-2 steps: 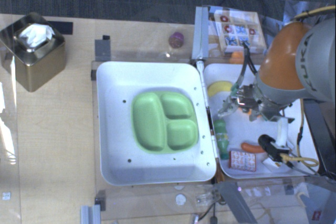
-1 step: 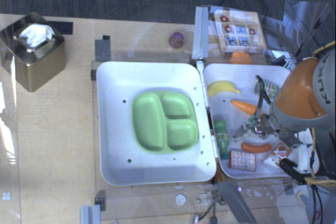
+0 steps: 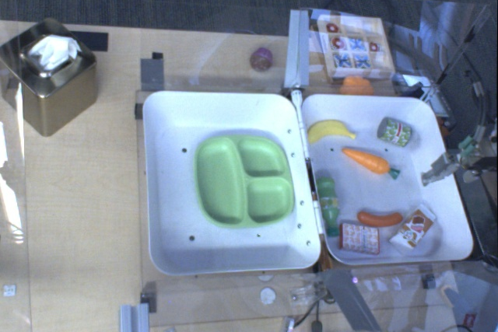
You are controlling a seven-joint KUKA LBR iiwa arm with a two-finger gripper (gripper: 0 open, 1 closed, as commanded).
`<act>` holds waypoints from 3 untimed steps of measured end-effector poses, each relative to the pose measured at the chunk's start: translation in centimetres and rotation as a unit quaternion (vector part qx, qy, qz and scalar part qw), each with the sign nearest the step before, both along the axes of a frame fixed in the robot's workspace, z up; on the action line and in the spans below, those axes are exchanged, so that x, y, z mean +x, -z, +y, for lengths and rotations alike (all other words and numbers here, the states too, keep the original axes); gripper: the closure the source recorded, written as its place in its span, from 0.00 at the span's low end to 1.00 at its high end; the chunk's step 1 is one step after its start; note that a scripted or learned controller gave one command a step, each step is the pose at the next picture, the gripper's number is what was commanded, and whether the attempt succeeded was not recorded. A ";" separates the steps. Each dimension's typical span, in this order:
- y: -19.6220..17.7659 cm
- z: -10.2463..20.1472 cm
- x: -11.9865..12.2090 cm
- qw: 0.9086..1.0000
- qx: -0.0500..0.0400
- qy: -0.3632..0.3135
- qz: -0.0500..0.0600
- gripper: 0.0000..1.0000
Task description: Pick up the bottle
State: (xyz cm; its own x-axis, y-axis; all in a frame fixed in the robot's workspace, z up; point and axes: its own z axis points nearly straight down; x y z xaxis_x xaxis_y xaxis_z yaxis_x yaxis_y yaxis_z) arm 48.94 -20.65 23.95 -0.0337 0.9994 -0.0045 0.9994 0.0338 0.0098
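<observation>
1. Camera view: left white bin (image 3: 167, 241) holds a green divided tray (image 3: 245, 180).
2. Right bin (image 3: 451, 237): green bottle (image 3: 327, 204) lies against its left wall, near a sausage (image 3: 380, 218); carrot (image 3: 367, 160) and banana (image 3: 330, 131) farther back.
3. Gripper (image 3: 436, 172) sits over the right rim, well apart from the bottle; finger spread cannot be told.

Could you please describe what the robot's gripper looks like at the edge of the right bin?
The gripper appears as a slim, pale grey metallic finger piece, tapering toward the right bin. Behind it sits a darker grey body with a small teal-green part and thin dark cables. The view is too blurred for markings.
</observation>
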 end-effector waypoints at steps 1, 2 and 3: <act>14.3 1.1 4.8 0.998 0.002 0.063 0.001 0.00; 15.0 5.0 7.4 0.993 0.002 0.118 -0.001 0.00; 10.9 11.6 4.2 0.997 0.003 0.077 0.003 0.00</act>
State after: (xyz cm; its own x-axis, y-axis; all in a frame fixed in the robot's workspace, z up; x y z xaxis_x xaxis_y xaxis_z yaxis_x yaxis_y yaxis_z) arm 53.10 -9.09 13.01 0.1197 0.9928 0.0010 0.9928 -0.1197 0.0044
